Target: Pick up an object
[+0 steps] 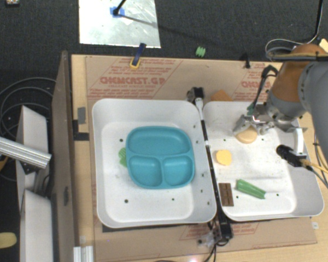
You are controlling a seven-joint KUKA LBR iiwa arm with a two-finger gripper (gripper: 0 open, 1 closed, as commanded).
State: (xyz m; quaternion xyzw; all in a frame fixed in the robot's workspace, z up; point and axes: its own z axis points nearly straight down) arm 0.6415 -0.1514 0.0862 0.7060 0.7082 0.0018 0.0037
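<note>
My gripper [250,125] hangs low over the back of the right bin [306,201]. A tan rounded piece [246,137] lies right under its front edge, touching or nearly touching it; nothing is seen held. Further forward in that bin lie a yellow round piece [223,158], a green pod-shaped piece [250,189] and a small brown block [226,194] by the left wall. The arm comes in from the right.
The left bin [106,201] holds a teal divided plate [159,156] with a green thing [122,156] poking out at its left edge. An orange-tan piece [221,95] lies on the cardboard behind the bins.
</note>
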